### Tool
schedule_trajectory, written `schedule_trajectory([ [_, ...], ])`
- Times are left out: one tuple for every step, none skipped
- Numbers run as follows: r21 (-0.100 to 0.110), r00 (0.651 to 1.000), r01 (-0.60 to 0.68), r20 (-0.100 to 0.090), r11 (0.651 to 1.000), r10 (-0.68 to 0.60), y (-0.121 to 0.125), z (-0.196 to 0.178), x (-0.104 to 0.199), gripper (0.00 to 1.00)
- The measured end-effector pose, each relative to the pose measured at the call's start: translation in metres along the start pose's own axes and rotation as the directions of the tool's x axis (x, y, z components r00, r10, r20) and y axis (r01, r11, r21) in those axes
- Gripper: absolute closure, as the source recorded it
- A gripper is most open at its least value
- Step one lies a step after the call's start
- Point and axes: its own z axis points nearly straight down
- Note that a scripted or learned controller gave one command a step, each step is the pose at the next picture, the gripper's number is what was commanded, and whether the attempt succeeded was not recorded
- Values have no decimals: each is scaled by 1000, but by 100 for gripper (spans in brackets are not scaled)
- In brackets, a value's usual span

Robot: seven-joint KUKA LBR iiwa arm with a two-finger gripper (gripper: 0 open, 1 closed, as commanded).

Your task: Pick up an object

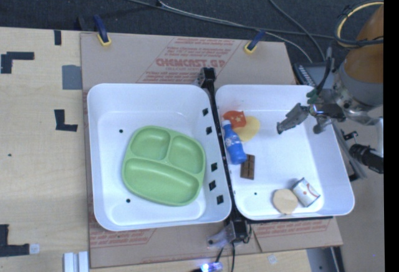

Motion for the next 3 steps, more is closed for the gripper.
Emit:
schedule_trajectory([
  [4, 1000, -1, 0, 1000, 1, 1, 46, 8, 0],
  [6, 1000, -2, -1, 1000, 2, 1, 107, 1, 0],
  [5, 1000, -1, 0, 1000, 1, 2, 151, 2, 0],
])
